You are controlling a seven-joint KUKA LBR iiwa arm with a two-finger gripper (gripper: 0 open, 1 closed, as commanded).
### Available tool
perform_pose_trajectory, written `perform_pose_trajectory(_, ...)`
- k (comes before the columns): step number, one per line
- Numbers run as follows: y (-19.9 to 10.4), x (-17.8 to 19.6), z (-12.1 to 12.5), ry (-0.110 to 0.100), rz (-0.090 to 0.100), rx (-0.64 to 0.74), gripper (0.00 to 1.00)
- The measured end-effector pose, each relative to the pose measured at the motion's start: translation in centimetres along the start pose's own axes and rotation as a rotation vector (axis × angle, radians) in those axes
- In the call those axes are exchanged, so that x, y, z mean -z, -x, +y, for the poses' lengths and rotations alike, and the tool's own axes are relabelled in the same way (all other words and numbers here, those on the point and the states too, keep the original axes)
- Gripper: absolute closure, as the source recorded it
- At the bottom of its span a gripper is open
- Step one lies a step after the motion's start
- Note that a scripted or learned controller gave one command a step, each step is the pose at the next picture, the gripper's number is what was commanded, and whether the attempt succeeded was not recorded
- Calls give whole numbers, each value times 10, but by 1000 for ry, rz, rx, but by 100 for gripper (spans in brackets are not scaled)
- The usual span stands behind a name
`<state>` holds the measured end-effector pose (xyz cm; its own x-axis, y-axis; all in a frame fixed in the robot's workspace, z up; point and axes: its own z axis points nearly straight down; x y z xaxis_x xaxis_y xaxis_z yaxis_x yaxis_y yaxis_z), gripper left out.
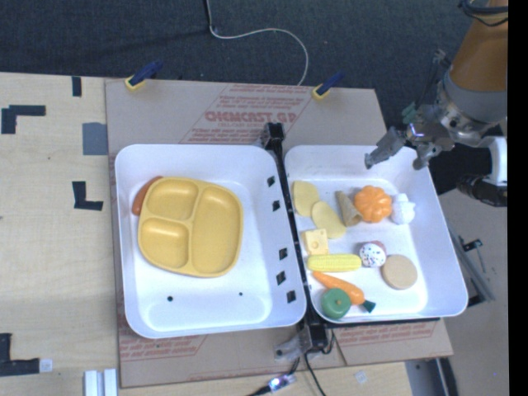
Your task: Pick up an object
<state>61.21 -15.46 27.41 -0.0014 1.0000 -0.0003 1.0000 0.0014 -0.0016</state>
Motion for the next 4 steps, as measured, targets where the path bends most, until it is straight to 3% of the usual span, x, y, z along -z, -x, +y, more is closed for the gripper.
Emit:
perform_pose_trajectory(1,-52,-153,-15,-16,5,3,0)
perform_pose_trajectory(2,-57,-191,-69,-2,1,-1,0)
perform_pose_trajectory(3,-58,-189,-79,4,-1,0,0)
perform_pose_trajectory(4,-135,-84,-123,7,2,4,0)
